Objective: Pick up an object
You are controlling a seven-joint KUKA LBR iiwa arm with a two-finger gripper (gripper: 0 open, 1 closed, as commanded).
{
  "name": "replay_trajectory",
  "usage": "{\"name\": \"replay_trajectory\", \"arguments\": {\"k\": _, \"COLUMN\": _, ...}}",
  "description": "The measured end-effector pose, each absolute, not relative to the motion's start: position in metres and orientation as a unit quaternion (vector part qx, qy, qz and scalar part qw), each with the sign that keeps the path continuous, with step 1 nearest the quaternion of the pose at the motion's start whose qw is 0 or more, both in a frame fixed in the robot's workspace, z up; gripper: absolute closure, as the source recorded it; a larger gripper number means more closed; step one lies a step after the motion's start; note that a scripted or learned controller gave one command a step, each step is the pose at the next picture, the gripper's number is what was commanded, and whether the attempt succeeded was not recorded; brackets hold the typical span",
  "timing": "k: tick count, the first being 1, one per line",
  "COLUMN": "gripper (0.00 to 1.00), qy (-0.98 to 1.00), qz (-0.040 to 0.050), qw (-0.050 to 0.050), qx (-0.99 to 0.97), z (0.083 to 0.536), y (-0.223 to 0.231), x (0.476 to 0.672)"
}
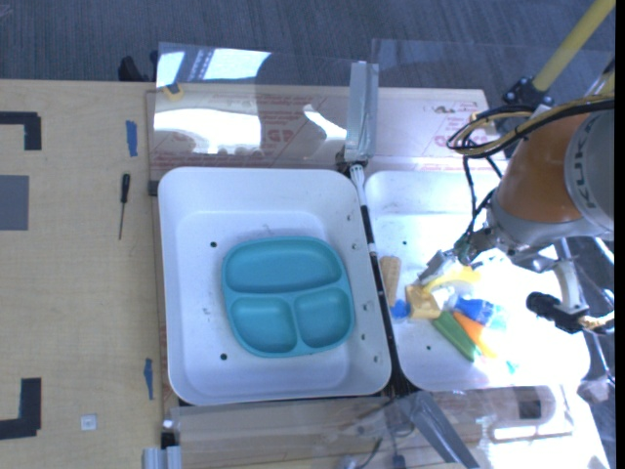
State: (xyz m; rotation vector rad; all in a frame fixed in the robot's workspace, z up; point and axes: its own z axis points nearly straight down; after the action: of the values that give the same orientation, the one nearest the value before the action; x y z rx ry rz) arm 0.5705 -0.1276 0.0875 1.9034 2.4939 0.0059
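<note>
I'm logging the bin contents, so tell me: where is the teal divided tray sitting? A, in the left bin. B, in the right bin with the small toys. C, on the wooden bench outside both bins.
A: the teal divided tray lies flat in the left bin, while the small colourful items are piled in the right bin near the gripper.

The arm (pixel 547 179) reached over the right bin (pixel 410 345), its gripper (pixel 439 265) just above a yellow piece (pixel 427 304) in a heap with a green stick (pixel 454 335), an orange one (pixel 472 328) and blue bits (pixel 477 310). A teal tray (pixel 286 296) lay in the left bin (pixel 186 291).
</note>
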Motion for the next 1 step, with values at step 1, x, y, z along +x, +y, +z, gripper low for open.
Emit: {"name": "replay_trajectory", "arguments": {"k": 1, "gripper": 0.0, "qy": 0.776, "qz": 0.0016, "qw": 0.003, "qx": 0.63, "z": 0.087, "y": -0.1539, "x": 0.5881}}
